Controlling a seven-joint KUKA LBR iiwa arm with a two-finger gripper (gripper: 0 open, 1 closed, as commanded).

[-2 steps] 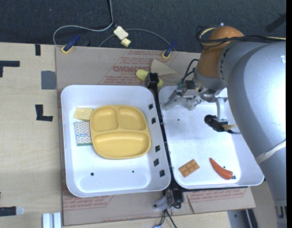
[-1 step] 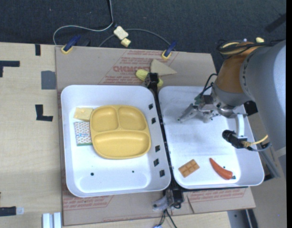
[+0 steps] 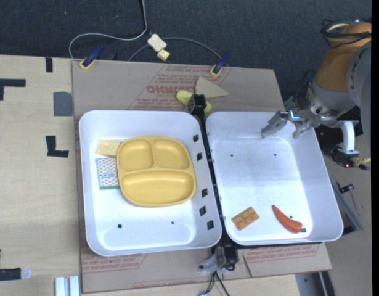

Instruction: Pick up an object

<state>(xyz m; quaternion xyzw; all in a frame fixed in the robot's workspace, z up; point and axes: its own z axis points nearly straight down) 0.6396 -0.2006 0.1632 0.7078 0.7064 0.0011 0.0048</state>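
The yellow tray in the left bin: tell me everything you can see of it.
The yellow tray is a plastic-looking plate with rounded corners, split into three compartments: two smaller ones at the far side and one long one nearer the camera. It lies flat and right side up on the floor of the left bin, toward its far half. Its left edge meets or overlaps a pale yellow piece and a small patterned packet.

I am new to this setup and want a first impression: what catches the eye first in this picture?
The big yellow tray in the left bin stands out most, with two small flat items tucked against its left side. In the right bin, a red chili and a brown cracker lie near the front edge. The end effector hovers at that bin's far right corner, open, holding nothing.
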